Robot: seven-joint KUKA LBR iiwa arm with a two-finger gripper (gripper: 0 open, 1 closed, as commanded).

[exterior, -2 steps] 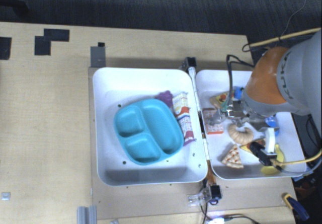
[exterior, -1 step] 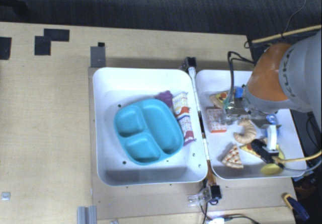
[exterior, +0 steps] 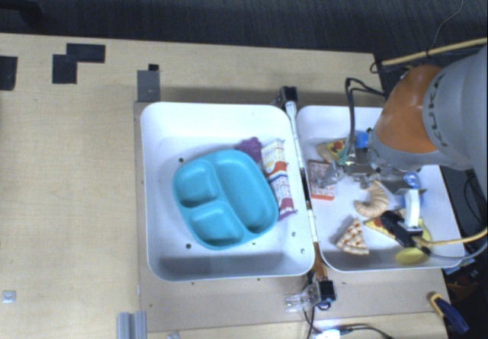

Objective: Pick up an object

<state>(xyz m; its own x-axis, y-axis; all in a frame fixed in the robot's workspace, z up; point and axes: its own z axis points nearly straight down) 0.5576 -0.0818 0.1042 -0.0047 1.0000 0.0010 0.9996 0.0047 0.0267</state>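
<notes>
The grey arm (exterior: 450, 113) reaches in from the right, orange band up, wrist angled down and leftward.

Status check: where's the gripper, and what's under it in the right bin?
Gripper low over right white bin, grip unconfirmed. Tan croissant-shaped toy just beside it. Toy pizza slice, yellow piece crowd nearby.

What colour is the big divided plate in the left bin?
Light blue plate, seen from the overhead camera view.
</notes>
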